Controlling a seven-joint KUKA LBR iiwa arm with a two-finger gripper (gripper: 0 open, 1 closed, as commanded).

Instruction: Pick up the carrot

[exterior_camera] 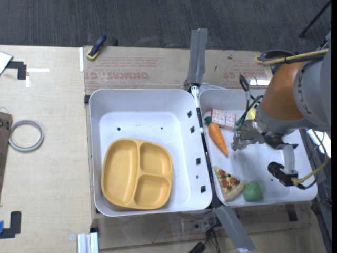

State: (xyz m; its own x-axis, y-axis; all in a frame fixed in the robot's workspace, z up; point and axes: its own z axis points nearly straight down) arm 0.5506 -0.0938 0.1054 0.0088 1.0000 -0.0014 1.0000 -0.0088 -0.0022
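Observation:
The orange carrot (218,137) lies at a slant in the right bin (274,196), near its left wall, green stub toward the top. My gripper (239,143) hangs a little to the right of the carrot, low over the bin floor, under the orange band of the arm. Its fingers point down and I see nothing between them. The carrot and the gripper are apart.
In the right bin there are also a red-and-white packet (223,118) behind the carrot, a pizza slice (228,182) and a green ball (253,191) at the front. The left bin (142,107) holds a yellow divided plate (138,173). A tape roll (24,135) lies on the bench at left.

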